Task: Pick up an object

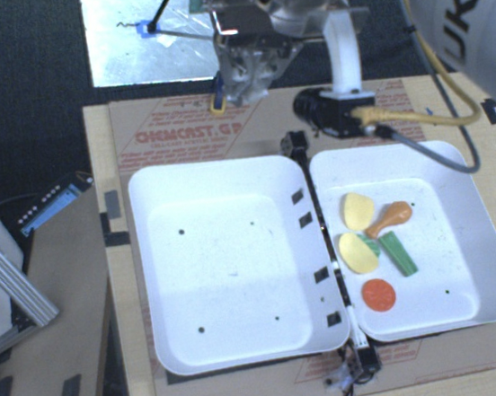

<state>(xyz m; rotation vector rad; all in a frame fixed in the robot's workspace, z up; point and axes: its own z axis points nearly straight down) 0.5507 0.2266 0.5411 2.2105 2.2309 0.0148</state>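
Pincer (241,74) hung high over the bench behind the left bin (160,249); couldn't tell its opening or whether it carried anything. Candidates sat clustered in the right bin (467,209): two yellow pieces (357,210), orange drumstick (388,217), green stick (398,253), red disc (379,295). Likely light, stiff, slick plastic. Drumstick's narrow neck looked the best grip.

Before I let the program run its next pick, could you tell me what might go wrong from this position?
1. The toys in the right bin are bunched: the green stick, orange drumstick and two yellow pieces touch or overlap, so a grasp may catch two or knock them apart.
2. The red disc lies flat and may slip from the fingers.
3. The gripper hangs beyond the bins' far edge, so a long move is needed; the yellow cable could drag.
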